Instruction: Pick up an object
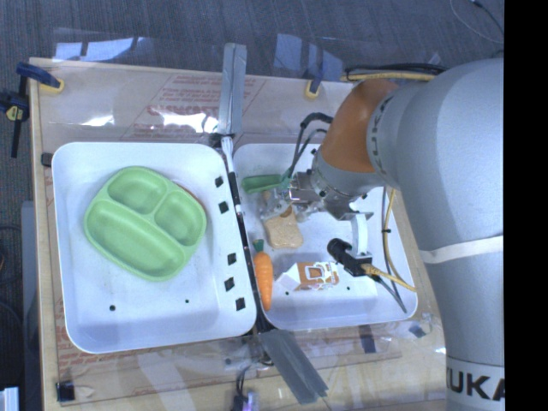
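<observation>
Camera view, right bin [377, 306]: arm lowered over its upper part, gripper [287, 202] down among the clutter near a green item [261, 181] and a tan bread-like piece [282, 232]; carrot [264, 279] against the divider and a small orange-and-white piece [317, 274] lie apart, untouched. Left bin [77, 315]: green divided plate [145, 223], lying flat. Status: the wrist hides the gripper too much to tell its state; probably nothing is lifted yet, so the pick is left to do.
</observation>
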`<action>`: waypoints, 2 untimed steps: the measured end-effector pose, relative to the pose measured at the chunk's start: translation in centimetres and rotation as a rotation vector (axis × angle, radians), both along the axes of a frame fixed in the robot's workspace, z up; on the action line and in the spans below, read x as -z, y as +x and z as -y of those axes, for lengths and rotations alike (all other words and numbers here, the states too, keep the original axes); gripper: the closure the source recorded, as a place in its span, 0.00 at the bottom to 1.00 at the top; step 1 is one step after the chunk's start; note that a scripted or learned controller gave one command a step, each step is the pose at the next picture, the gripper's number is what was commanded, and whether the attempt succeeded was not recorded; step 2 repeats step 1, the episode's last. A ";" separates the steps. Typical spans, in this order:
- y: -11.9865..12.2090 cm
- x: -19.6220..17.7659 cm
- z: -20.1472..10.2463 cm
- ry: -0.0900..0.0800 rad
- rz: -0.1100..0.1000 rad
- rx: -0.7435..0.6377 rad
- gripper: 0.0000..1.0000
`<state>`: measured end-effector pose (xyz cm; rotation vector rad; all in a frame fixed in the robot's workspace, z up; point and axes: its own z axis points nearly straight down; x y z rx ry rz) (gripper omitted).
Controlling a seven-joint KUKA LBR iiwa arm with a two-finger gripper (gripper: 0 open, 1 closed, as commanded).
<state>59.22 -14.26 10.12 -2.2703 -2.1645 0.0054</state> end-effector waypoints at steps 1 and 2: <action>4.5 -9.1 -7.3 0.000 0.004 -0.080 1.00; 4.5 -9.1 -7.3 0.000 0.004 -0.080 1.00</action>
